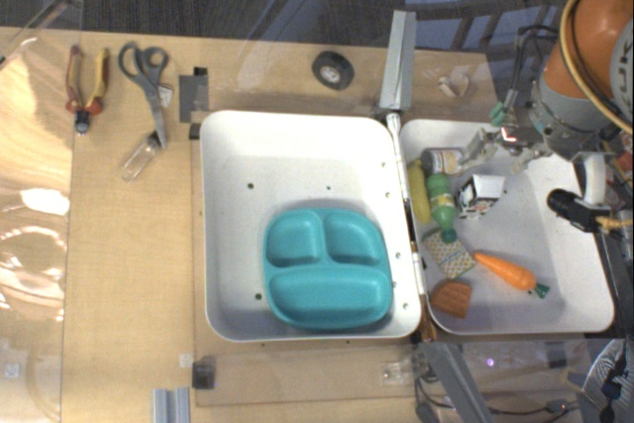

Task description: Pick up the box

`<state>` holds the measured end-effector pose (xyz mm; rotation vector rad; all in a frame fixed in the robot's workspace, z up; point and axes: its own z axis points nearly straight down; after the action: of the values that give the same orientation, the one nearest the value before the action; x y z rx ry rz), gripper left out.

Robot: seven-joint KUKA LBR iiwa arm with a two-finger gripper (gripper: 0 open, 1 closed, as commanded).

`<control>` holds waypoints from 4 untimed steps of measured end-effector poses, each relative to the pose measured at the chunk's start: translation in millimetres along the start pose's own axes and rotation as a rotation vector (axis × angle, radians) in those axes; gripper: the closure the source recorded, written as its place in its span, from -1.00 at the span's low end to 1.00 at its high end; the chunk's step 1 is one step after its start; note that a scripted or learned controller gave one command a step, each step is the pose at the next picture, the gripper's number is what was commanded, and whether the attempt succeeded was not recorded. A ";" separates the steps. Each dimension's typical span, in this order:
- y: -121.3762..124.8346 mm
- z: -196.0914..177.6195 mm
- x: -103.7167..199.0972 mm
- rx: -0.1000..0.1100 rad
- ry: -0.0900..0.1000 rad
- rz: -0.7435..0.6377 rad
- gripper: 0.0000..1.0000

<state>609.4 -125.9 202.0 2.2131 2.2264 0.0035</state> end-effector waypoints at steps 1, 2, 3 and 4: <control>-32.9 91.3 27.9 -0.005 -0.005 -0.052 -1.00; 42.2 112.9 -4.3 -0.003 -0.005 -0.047 -1.00; -21.5 60.7 15.0 -0.003 -0.001 -0.203 -1.00; -60.5 50.1 8.2 -0.002 0.000 -0.176 -1.00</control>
<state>549.0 -118.1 151.7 2.0076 2.4111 0.0049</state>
